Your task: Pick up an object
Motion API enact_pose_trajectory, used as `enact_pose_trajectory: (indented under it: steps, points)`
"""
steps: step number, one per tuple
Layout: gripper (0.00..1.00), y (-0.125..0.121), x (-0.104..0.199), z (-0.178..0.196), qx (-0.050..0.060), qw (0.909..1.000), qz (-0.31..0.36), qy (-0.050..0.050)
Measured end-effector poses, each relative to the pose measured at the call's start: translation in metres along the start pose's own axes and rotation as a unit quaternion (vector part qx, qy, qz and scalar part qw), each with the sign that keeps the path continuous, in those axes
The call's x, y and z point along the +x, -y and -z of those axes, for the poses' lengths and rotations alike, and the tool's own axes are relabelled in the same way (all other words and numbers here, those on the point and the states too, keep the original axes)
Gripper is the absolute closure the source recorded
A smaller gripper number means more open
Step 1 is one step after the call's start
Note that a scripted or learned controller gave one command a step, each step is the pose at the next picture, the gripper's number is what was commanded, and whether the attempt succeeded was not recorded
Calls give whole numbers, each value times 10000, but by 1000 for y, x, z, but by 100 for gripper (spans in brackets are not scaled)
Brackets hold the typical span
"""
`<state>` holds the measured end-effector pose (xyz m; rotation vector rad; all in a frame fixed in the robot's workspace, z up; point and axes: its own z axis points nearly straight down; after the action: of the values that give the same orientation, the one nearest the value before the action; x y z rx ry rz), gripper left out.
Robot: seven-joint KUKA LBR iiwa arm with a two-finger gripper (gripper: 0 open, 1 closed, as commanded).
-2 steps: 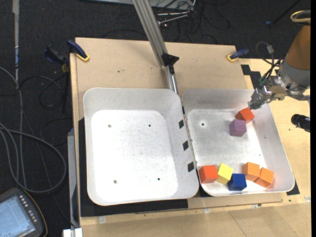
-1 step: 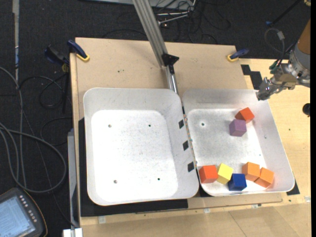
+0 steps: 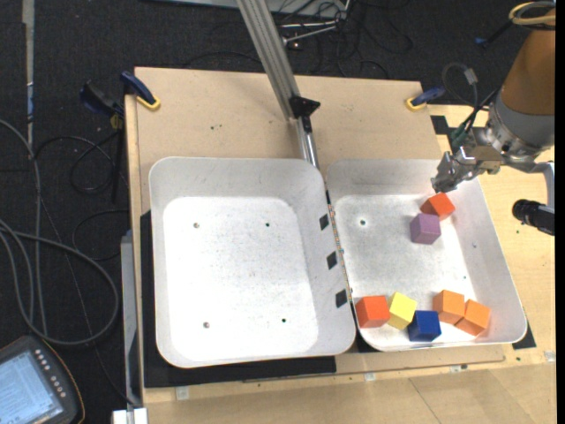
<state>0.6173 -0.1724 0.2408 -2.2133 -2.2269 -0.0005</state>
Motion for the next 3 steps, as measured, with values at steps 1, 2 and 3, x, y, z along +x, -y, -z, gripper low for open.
enact_pose_trajectory:
  steps: [1,2,3]
  points:
    - [100,1,55,6,-5,10000,5,-2]
    - [100,20,103,-1,5,10000,5,-2]
    - [100,23,165,-1,-1,10000,15,-2]
